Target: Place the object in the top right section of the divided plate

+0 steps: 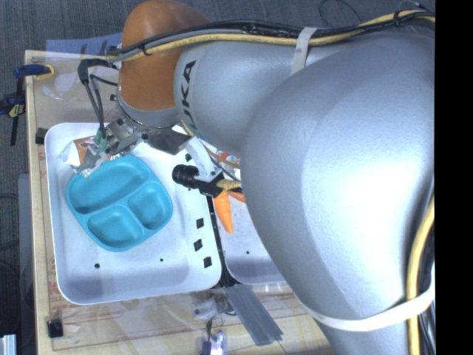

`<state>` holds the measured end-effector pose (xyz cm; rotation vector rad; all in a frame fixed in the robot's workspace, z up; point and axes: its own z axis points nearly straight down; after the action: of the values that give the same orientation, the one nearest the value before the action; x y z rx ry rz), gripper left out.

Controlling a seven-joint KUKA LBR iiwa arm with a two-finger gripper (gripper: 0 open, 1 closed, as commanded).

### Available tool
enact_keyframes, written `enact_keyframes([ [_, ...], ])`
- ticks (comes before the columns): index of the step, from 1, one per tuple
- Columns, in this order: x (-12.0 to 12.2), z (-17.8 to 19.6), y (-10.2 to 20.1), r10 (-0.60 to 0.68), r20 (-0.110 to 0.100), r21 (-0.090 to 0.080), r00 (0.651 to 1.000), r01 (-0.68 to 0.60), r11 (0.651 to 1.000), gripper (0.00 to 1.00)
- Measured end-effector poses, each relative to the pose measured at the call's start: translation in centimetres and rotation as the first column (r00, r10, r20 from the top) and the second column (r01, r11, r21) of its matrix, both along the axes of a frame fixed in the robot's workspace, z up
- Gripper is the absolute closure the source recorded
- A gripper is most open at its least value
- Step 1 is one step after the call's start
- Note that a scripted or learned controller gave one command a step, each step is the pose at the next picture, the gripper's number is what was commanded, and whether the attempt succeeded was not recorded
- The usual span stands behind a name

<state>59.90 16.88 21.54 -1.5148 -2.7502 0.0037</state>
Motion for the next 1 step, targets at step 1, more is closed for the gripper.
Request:
enact_keyframes([
  [1,-0.41,-12.65,2.06,-0.380,0.000,-0.009,0.925,0.380,0.925,0.00],
])
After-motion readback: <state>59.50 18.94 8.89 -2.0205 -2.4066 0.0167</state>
